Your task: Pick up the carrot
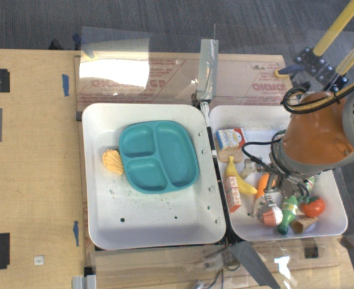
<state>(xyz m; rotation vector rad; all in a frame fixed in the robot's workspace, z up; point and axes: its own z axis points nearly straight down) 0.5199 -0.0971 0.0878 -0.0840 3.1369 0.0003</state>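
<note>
While the arm (315, 134) reaches from the frame's right, its hand (272, 188) hangs low in the right bin (339, 221); its grip cannot be told. Carrot (262, 184) lies just left of the hand, beside a banana (242, 182). Left bin (99, 221): teal plate (159, 155).

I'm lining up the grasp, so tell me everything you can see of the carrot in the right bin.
The carrot is a small orange toy, plastic by its look, lying in the right bin among other toy food. It runs nearly upright in the view, slightly tilted. The yellow banana lies just to its left, seemingly touching. The claw hangs close over its right side, and the arm hides part of it. No leaf end is discernible.
</note>
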